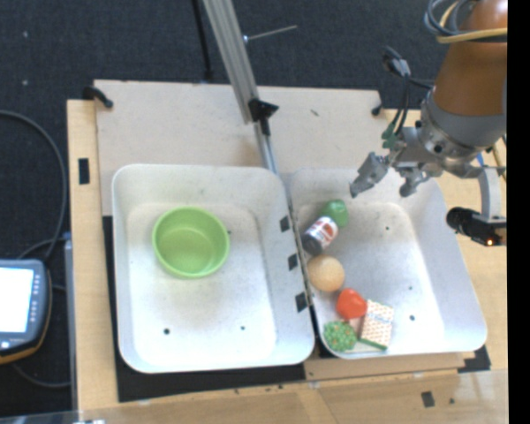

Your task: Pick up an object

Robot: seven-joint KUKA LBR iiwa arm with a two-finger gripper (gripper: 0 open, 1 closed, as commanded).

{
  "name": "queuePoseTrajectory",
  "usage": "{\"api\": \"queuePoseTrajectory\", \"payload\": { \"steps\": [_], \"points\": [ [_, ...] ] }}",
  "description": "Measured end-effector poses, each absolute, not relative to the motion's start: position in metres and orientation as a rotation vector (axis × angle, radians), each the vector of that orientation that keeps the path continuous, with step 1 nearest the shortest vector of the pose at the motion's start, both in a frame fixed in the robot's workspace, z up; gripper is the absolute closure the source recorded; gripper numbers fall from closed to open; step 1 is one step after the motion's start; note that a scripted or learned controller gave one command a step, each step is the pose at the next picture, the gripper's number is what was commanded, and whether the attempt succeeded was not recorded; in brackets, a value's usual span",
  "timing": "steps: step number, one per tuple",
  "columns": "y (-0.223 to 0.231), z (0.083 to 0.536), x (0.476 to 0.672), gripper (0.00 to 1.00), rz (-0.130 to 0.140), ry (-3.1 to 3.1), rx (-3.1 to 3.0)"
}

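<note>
Gripper [390, 177] looks spread open with nothing in it, hanging over the far edge of the right bin [442, 272]. You'd want the can [320, 232] or the tan ball [326, 274] by the left wall; come straight down, they're crowded.

Grey metal pole [234, 47] at 12 o'clock, handheld screen device [9, 307] at 8 o'clock, black cable [44, 135] at 9 o'clock.
</note>
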State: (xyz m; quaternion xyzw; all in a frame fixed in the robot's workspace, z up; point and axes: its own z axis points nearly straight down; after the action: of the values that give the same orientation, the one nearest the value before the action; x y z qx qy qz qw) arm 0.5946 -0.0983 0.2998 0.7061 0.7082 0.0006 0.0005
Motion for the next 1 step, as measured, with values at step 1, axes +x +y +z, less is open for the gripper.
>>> {"api": "queuePoseTrajectory", "payload": {
  "steps": [1],
  "points": [
    [-0.0984, 0.3000, 0.5946, 0.00, 0.002, 2.223, 2.218]
  ]
}}
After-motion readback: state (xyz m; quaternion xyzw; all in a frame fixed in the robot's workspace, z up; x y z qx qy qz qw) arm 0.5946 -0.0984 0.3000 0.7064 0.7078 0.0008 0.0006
